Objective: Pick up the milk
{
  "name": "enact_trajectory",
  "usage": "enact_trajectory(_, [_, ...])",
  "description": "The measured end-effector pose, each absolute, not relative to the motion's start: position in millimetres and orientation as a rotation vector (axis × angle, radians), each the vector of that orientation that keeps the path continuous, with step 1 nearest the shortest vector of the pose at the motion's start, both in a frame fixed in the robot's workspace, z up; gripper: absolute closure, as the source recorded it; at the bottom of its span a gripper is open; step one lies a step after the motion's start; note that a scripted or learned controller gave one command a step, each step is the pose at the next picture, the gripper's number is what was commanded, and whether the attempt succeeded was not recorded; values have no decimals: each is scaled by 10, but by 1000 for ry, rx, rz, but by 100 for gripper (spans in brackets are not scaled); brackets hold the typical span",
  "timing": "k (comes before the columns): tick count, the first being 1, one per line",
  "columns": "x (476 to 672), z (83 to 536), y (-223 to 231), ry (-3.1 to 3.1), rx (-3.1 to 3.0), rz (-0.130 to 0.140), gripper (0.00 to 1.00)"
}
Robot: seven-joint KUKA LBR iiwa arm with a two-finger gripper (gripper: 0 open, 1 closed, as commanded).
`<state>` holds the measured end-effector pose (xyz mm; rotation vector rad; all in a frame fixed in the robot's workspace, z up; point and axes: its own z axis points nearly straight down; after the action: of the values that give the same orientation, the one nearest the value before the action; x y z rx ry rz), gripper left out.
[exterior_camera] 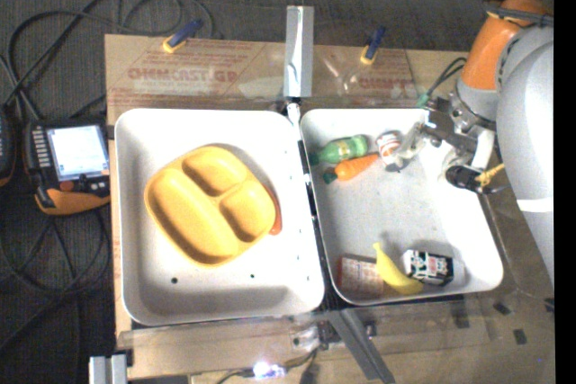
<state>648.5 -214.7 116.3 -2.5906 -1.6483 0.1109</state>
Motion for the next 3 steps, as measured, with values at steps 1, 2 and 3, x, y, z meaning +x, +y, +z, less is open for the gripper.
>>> enact_trajectory(1, [6568, 1078, -2159, -1722, -2531, 86, 0])
enact_trajectory(2, [6327, 1586, -1773, -1845, -2545, 8, 0])
enact_trajectory(3, [5977, 897, -1397, -1717, -2640, -5, 0])
